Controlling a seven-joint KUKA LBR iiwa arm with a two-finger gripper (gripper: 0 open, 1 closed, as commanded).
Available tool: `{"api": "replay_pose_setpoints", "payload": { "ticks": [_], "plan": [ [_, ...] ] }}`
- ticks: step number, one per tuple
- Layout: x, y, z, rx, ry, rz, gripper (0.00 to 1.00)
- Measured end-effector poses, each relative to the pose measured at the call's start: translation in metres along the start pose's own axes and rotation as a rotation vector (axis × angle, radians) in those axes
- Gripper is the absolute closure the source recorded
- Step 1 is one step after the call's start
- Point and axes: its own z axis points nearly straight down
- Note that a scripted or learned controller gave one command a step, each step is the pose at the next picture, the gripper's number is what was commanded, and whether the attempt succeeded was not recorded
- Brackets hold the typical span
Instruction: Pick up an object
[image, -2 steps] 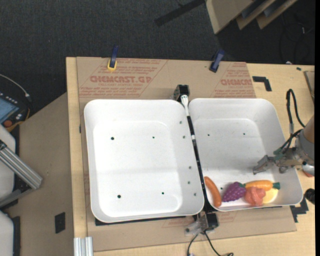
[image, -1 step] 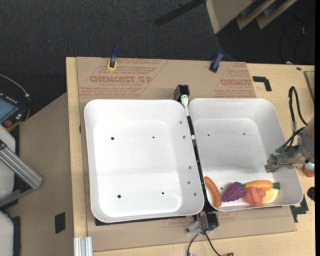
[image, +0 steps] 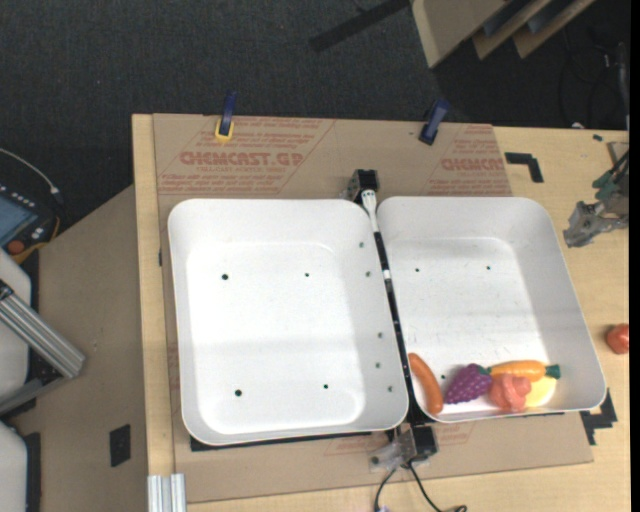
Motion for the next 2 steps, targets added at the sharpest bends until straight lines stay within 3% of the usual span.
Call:
{"api": "replay_pose_setpoints", "payload": {
  "ticks": [1, 2],
  "plan": [
    [0.045, -0.022, -0.052, 0.012, 0.007, 0.001, 1.0],
    [0.091, -0.07, -0.092, 0.017, 0.01, 0.001, 1.0]
  ]
}}
